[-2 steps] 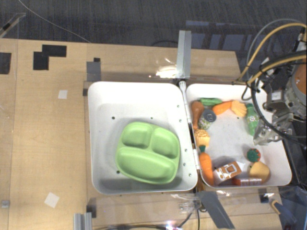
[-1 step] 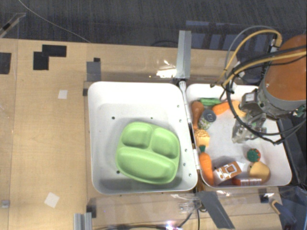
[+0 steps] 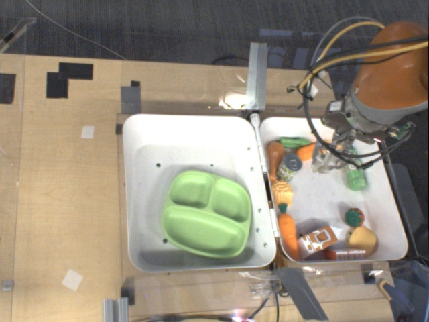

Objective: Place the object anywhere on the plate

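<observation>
A green plate with three compartments lies in the left bin. The gripper hangs over the right bin, near its 12 o'clock edge; I cannot tell its state. Toy food lies there: a carrot at 7 o'clock, a small box at 6 o'clock, a pear at 5 o'clock, and a green bottle just beside the gripper at its 4 o'clock.

A green divided plate lies in the left bin. The right bin holds toy foods: a carrot, a small box, a strawberry. The end effector hangs above the right bin's far half, on the worktop.
</observation>
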`<action>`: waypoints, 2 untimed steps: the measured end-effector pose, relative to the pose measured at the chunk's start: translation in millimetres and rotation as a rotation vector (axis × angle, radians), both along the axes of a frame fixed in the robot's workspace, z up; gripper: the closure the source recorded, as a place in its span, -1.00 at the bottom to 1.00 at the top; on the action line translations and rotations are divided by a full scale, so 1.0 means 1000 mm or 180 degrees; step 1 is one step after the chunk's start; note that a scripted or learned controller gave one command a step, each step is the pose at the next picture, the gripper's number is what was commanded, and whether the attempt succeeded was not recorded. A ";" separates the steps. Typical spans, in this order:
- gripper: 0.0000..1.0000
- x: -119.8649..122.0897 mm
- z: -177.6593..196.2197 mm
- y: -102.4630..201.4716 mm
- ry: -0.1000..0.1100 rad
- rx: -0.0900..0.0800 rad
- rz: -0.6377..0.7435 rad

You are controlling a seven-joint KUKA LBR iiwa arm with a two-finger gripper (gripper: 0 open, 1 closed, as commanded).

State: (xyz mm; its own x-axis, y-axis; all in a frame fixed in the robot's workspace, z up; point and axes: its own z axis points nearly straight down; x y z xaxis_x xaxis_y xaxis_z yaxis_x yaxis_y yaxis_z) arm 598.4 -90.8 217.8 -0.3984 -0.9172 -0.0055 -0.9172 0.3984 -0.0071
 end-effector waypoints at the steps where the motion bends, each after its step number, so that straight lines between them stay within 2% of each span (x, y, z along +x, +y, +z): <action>1: 1.00 0.057 -0.032 0.025 0.0004 0.0012 -0.1103; 2: 1.00 0.062 0.043 -0.033 -0.0029 -0.0001 -0.0950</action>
State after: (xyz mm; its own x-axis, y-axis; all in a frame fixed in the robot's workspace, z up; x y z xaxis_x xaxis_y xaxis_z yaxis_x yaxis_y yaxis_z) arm 660.0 -123.9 261.1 -0.6505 -0.7594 -0.0100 -0.7593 0.6506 -0.0151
